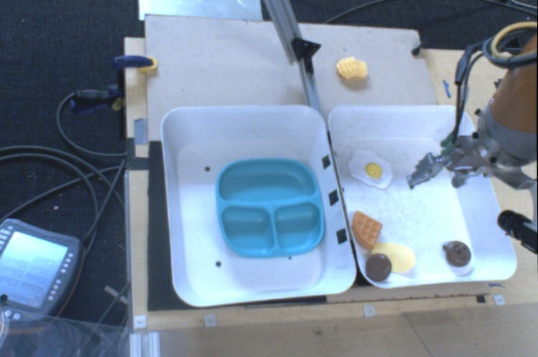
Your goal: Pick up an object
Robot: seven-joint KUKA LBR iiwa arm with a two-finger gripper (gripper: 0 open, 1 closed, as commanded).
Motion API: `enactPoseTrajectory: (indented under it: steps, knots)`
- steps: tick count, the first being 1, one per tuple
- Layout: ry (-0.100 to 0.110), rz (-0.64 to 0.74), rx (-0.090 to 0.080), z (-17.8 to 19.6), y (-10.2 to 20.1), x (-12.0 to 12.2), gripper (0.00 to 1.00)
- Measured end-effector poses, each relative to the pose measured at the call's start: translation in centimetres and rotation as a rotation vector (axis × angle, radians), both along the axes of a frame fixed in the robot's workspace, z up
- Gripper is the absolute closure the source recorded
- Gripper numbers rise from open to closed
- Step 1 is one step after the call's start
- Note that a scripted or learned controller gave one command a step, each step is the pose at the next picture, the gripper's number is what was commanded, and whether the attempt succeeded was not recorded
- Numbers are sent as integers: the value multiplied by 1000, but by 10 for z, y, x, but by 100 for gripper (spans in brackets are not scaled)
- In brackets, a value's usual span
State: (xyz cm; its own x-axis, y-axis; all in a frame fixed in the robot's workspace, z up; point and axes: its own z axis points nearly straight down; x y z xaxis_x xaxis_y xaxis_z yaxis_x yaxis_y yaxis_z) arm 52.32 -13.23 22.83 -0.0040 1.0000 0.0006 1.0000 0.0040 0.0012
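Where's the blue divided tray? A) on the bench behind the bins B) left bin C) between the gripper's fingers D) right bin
B: the blue divided tray lies flat in the left bin, while the fried egg and waffle sit in the right bin.

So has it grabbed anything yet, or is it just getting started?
Nothing looks picked up yet. The gripper hangs over the right bin, beside the fried egg toy. The waffle, yellow piece and two brown pieces lie in that bin. The grab itself remains.
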Motion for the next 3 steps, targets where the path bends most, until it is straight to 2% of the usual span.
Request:
enactPoseTrajectory:
  steps: [1, 3]
  knots:
    - [-1, -2, 0, 0, 0, 0, 0]
    - [4, -4, 0, -88, -8, 3, 0]
